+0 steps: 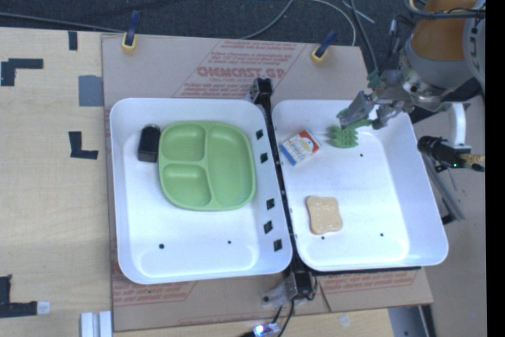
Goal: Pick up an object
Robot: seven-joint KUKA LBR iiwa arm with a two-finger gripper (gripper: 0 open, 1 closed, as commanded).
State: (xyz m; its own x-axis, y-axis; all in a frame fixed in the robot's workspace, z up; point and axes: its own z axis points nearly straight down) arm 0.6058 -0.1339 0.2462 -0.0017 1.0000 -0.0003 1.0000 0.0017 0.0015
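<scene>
Standing by the bench: two white bins side by side, the left bin (126, 193) with a green divided plate (207, 166) and a small black block (148, 144) touching its left edge. The right bin (410, 193) has three loose bits: a tan bread-slice thing (323, 215) near the front, a small white-and-orange packet (299, 147) by the divider, and a green comb-like toy (345, 138) up near the back.

The arm leans in from the right, wrist tilted down toward that back corner, and the gripper (364, 114) sits right over the green toy. Looks to me like the grab step is in hand. Whether the jaws are apart or closed, I honestly can't tell from here. Next I'd guess it needs to clamp firmly and lift straight up without dragging the toy against the bin wall.
</scene>
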